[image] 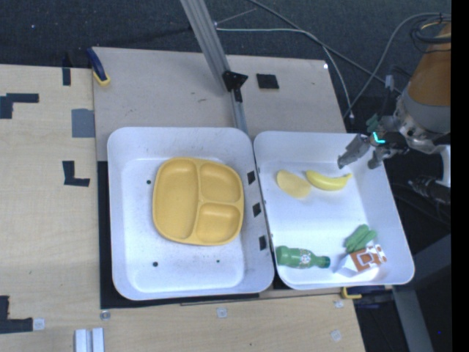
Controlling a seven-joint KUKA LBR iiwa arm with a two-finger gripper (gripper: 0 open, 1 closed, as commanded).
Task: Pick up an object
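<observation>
Two white bins sit side by side on the bench. Left bin (124, 196) holds a yellow divided plate (198, 200), three compartments, lying flat near the middle, tilted a bit against the bin edges.

Right bin (381, 218) holds the loose items:
- banana (327, 180) near the back, lying on its side
- pale yellow slice-shaped piece (293, 184) just left of the banana, close to it; can't tell if they touch
- green bottle (301, 257) lying flat at the front left, close to the wall between the bins
- green leafy piece (358, 237) at front right
- small orange-and-white carton (366, 258) just in front of the leafy piece, touching or nearly so

Arm comes in from the right, orange band up at the top right corner. Gripper (353, 156) sits over the back right part of the right bin, just above and right of the banana's right end, angled down-left. It looks near the banana tip but apart from it; height over the bin floor is unclear. Nothing visible between the fingers. Finger spread: can't tell, they read as one dark grey shape at this angle.

Grey pole (209, 39) runs diagonally from the top down to the gap between the bins. Blue-and-yellow clamp (97, 66) sits at the board's back left corner
</observation>
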